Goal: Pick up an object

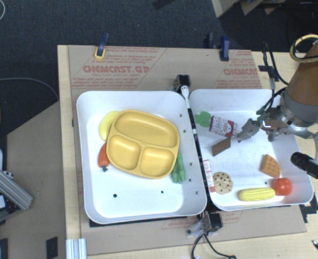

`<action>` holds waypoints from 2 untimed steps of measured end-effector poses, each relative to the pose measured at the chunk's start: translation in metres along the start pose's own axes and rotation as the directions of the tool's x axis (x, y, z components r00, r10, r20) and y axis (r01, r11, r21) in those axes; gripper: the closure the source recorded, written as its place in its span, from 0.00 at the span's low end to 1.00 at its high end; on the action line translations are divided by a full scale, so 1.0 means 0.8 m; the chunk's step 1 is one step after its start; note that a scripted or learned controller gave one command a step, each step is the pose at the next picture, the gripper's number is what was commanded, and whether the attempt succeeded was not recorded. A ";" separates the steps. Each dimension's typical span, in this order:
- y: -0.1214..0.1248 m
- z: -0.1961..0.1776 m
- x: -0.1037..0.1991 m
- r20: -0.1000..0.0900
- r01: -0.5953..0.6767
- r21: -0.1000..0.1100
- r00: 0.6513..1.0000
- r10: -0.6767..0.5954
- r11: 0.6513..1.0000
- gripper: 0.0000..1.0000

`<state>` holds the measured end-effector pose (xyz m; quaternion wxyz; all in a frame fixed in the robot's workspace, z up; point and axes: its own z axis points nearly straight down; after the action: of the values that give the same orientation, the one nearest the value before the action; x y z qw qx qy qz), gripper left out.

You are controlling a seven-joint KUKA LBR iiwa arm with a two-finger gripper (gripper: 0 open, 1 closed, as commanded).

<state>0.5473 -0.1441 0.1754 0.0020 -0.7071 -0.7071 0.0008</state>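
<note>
My gripper (259,132) hangs over the right bin (240,99), near its upper right part. Its two fingers stand apart, open, with nothing between them. The left fingertip (247,131) sits just right of a red and white packet (222,125). A brown flat piece (221,146) lies below that packet. A green item (203,118) lies at the bin's left wall. Lower in this bin are an orange waffle (270,166), a red tomato (282,186), a yellow corn cob (257,194) and a chip cookie (222,182).
The left bin (89,144) holds a yellow divided plate (143,143). A yellow banana (108,124) and a red pepper (103,158) peek out at its left, a green leafy item (178,170) at its right. The ridge between the bins (194,139) runs left of the packet.
</note>
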 end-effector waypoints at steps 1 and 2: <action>0.004 0.077 0.007 -0.001 0.000 0.002 1.000 0.000 1.000 0.00; 0.004 0.116 0.008 0.000 0.000 0.001 1.000 0.000 1.000 0.00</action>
<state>0.5499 -0.1378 0.0825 0.0025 -0.7071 -0.7071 0.0011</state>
